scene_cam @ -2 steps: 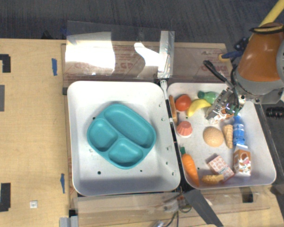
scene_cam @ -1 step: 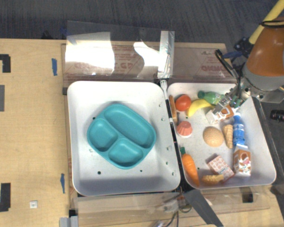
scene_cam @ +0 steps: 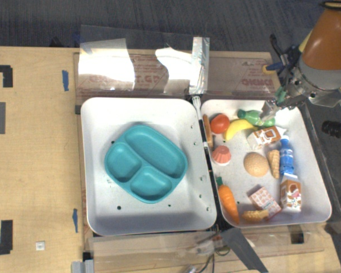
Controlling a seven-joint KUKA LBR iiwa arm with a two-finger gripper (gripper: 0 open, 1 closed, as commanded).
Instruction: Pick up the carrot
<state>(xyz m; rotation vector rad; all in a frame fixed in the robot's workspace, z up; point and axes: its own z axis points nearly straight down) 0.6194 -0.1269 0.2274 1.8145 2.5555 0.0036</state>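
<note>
Orange carrot (scene_cam: 228,202) lies well apart from the end effector (scene_cam: 270,111), grip state unclear.

A light wooden bench (scene_cam: 28,169) bears black tape marks (scene_cam: 3,75) and small blue tape strips (scene_cam: 65,79) left of the bins. Behind the bench, dark grey carpet (scene_cam: 159,4) covers the floor.

Two white bins (scene_cam: 139,110) showing smooth, slightly glossy plastic; teal divided plate (scene_cam: 146,162) appearing matt plastic. Carrot (scene_cam: 228,203) and tomato (scene_cam: 219,123) looking like shiny moulded plastic. Bench (scene_cam: 31,152) presenting pale, matt wood. Clear film (scene_cam: 133,67) behind the bins glaring glossily.
</note>
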